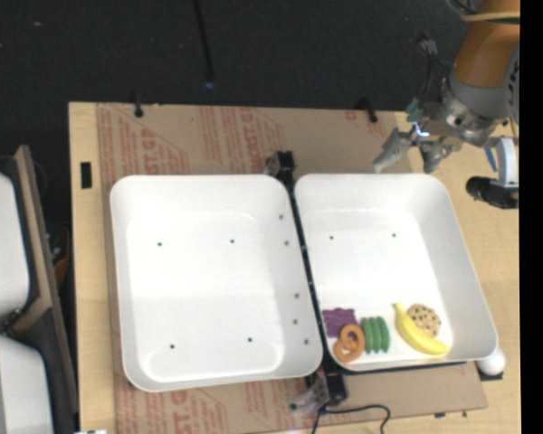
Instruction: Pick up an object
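White plastic makes up both bins, and we read the frame from its left edge. At far left we see white boxy shapes and a slanted brown board, cut off by the frame. The worktop is covered with brown cardboard printed in red, against a dark background at the top of the frame.

The left bin lies left of centre, with a few small dark dots on its floor. A black clip sits at the top of the seam where the two bins touch, and another black fitting with a cable sits at the bottom of that seam.

The right bin holds a tight cluster in its lower part, near the bottom wall. From left to right we see a purple piece, an orange ring just below it, a green ridged piece, a yellow banana, and a brown speckled cookie touching the banana's upper side.

At the upper right of the frame the end effector hangs above the top edge of the right bin, well apart from the cluster. Its fingers are spread and grasp nothing. A small white ball rests outside the bin's lower right corner.
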Robot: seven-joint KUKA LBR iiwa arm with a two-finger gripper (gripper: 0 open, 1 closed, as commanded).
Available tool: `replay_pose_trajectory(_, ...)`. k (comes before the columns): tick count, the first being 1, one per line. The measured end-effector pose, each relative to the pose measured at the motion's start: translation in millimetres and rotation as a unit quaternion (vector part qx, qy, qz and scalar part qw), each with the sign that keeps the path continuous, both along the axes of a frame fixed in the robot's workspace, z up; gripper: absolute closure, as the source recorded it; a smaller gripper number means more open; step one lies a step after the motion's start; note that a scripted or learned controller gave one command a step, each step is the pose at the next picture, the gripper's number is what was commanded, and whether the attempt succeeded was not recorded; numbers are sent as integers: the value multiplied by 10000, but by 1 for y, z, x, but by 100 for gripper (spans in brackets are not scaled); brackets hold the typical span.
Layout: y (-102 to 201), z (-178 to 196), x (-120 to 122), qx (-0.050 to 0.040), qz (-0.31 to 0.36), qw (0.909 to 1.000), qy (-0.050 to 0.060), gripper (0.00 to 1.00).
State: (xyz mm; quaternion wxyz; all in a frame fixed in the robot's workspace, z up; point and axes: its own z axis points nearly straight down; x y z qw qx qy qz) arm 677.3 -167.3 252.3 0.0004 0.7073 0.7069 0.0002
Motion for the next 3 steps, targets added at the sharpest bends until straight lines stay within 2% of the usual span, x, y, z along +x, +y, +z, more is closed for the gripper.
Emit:
replay_pose_trajectory(1, 60, -58, -78, 10, 14, 10000, 31, 0)
replay_pose_trajectory(2, 70, -123, -5, 6, 6, 10000, 32, 0)
replay_pose_trajectory(3, 50, -153, -132, 1, -22, 10000, 29, 0)
